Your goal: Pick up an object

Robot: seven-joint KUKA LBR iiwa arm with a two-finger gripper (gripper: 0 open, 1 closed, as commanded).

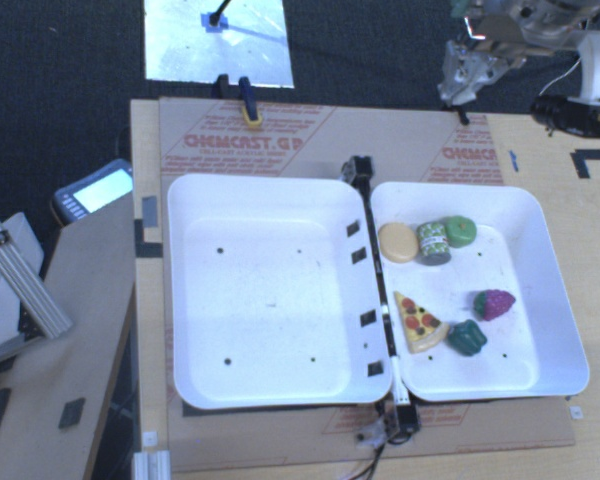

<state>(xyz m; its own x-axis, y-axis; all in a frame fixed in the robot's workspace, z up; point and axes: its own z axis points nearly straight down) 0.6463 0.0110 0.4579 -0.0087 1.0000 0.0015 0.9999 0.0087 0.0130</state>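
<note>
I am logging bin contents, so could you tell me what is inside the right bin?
The right bin holds a tan round piece, a can, a green round piece, purple grapes, a pizza slice and a green pepper. Nothing looks covered.

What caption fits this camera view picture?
Gripper above the bench; right bin holds toy pizza, grapes and can.

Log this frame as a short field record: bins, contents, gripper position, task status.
left bin: bare white floor
right bin: six toy foods
items: tan round piece, green can, green round piece, pizza slice, purple grapes, dark green pepper
gripper: raised above the bench, beyond the right bin's far edge
held: nothing seen at the gripper
task status: not yet picked
</note>
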